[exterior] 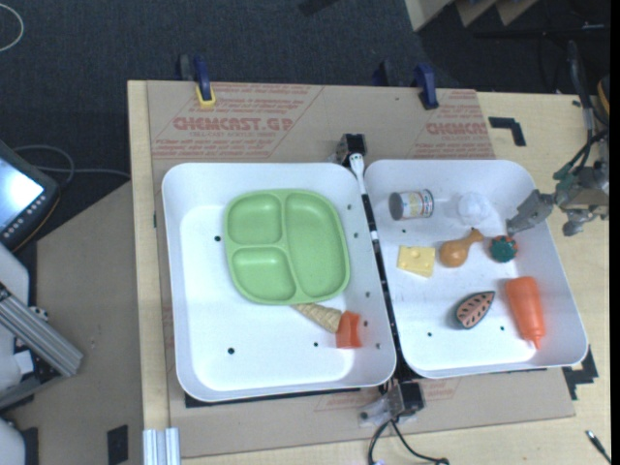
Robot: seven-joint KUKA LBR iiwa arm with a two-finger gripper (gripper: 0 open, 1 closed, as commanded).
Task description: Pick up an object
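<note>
Two shallow white bins sit side by side. The right bin (552, 342) holds an orange plastic carrot (526, 308), a small teal ball (502, 250), a tan pear-shaped toy (459, 250), a yellow cheese wedge (418, 261) and a small clear jar (412, 204). The grey two-finger gripper (554, 213) hovers at that bin's right rim, beside the ball; its grip is hard to make out. The left bin (194, 352) holds a green divided plate (288, 246).

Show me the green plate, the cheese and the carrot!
green plate (288, 246), camera view, on the ridge where its three sections meet.
cheese (418, 261), camera view, middle of the yellow wedge.
carrot (527, 307), camera view, middle of the orange body.
</note>
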